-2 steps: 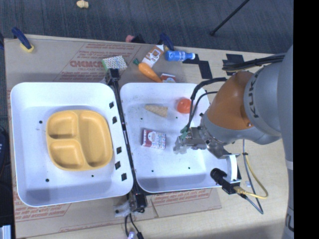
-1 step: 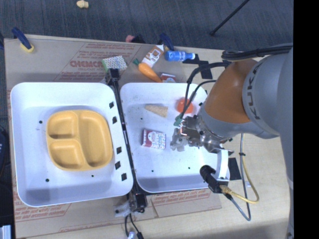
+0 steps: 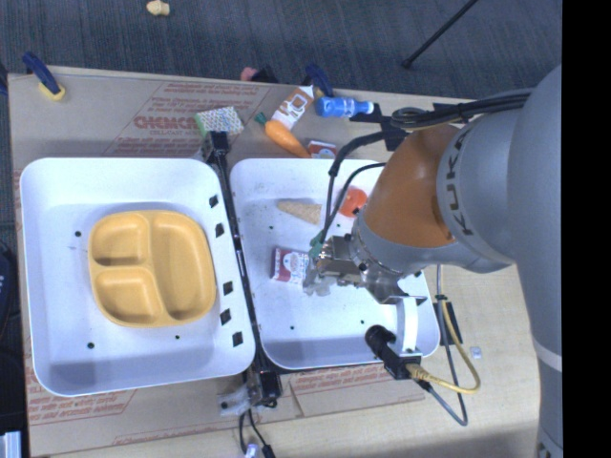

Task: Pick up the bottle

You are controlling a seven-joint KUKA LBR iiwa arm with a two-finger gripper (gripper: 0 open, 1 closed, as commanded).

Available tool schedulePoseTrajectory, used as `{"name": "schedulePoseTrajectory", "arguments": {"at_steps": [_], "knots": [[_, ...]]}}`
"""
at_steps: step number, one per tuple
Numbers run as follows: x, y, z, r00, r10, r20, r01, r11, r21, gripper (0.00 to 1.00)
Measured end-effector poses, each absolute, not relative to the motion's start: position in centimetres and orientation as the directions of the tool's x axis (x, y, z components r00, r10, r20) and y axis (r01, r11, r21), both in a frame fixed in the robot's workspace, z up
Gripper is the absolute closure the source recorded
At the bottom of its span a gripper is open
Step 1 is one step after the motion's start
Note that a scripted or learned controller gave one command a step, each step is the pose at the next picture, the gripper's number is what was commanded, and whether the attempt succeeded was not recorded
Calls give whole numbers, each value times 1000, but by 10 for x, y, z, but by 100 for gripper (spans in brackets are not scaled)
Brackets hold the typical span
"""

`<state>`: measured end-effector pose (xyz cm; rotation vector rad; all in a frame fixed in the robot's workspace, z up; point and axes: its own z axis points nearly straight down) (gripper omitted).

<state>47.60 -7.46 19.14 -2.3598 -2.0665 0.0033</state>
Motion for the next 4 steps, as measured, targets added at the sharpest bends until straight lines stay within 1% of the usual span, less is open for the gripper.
{"name": "schedulePoseTrajectory", "arguments": {"at_steps": [1, 2, 3, 4], "knots": [[476, -47, 191, 518, 855, 0, 855, -518, -4, 100], [476, 66, 191, 631, 776, -1, 776, -631, -6, 100], [477, 33, 255, 148, 989, 0, 989, -148, -2, 100], [475, 30, 192, 159, 987, 0, 987, -159, -7, 100]]}}
